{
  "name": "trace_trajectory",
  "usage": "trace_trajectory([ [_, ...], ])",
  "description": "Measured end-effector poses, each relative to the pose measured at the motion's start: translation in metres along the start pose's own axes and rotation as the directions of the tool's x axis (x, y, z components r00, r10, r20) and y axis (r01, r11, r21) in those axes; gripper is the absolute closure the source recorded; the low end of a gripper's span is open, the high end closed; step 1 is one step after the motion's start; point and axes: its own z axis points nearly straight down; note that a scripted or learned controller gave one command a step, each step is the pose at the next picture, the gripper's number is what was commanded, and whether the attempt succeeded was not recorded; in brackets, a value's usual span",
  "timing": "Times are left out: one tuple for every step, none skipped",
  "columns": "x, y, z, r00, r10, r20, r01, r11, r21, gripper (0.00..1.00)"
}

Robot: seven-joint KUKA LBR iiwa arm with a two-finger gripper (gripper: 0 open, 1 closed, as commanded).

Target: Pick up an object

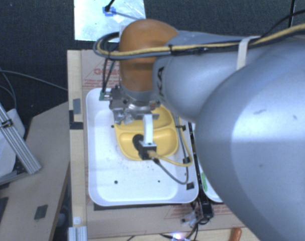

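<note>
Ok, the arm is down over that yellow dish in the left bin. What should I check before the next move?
1. Target present: the yellow dish lies in the left bin. Ok.
2. Alignment: the gripper sits over the dish's far left part, not its middle. Not ok for a centred grasp.
3. Hold on the dish: the wrist hides the contact. Cannot tell.
4. Dish lifted or resting on the bin floor: cannot tell.
5. Room around the dish: the near bin floor is bare except for small dark specks. Ok.
</note>
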Motion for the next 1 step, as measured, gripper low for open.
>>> trace_trajectory([
  [-0.0009, -0.0807, -0.0088, 1.0, 0.001, -0.001, -0.001, 1.0, 0.003, 1.0],
])
